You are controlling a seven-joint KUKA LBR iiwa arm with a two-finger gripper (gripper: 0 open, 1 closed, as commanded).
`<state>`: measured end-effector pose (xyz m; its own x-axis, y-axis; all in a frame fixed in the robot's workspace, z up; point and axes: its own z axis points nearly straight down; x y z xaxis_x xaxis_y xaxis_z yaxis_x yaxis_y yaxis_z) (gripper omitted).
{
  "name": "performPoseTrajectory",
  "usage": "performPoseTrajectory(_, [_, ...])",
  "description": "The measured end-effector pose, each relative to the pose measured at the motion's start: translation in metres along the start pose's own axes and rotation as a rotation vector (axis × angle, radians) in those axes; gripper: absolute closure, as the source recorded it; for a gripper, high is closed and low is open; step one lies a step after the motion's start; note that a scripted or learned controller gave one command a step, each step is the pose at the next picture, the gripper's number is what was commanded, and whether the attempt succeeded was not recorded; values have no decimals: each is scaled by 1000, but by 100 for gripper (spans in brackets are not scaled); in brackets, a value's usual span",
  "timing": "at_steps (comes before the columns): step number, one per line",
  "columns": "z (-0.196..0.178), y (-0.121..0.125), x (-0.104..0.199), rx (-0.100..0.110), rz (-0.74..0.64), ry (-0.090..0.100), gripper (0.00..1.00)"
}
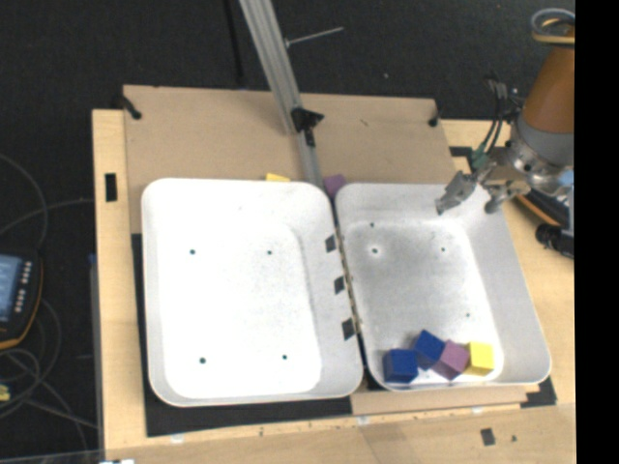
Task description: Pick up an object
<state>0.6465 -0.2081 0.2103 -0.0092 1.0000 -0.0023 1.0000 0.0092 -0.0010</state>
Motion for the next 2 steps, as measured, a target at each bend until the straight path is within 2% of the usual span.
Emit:
performPoseTrajectory(1, [115,-50,61,-1,4,1,0])
performPoseTrajectory(2, [101,-48,58,-7,11,0,100])
